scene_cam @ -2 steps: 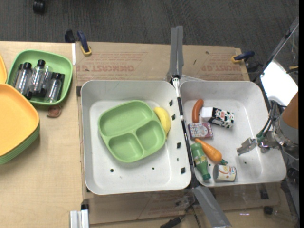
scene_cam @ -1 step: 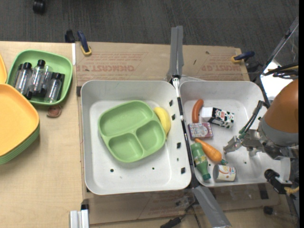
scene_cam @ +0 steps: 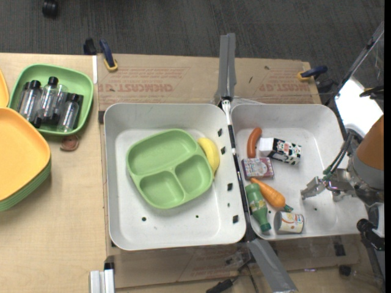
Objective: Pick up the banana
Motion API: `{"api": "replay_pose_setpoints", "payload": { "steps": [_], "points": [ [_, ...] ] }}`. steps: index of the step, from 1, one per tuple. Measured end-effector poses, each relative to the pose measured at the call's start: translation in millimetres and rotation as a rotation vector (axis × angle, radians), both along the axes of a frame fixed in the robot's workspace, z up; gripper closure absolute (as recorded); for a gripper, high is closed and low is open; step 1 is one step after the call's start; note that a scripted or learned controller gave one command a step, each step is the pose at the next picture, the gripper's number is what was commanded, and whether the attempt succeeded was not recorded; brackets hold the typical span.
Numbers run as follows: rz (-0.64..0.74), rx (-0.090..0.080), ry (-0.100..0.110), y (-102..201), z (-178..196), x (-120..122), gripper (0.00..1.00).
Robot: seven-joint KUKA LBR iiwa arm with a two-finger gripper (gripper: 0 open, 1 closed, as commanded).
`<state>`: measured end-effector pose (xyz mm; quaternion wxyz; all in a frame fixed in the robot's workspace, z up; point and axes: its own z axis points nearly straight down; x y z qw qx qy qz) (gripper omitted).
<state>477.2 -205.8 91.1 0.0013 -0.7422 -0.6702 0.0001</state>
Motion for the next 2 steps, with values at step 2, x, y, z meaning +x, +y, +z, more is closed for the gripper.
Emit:
{"api": "replay_pose_setpoints", "payload": {
  "steps": [2],
  "points": [
    [-0.039,-0.001,0.002,61.4,-0.5,-0.4,0.0]
  ]
}}
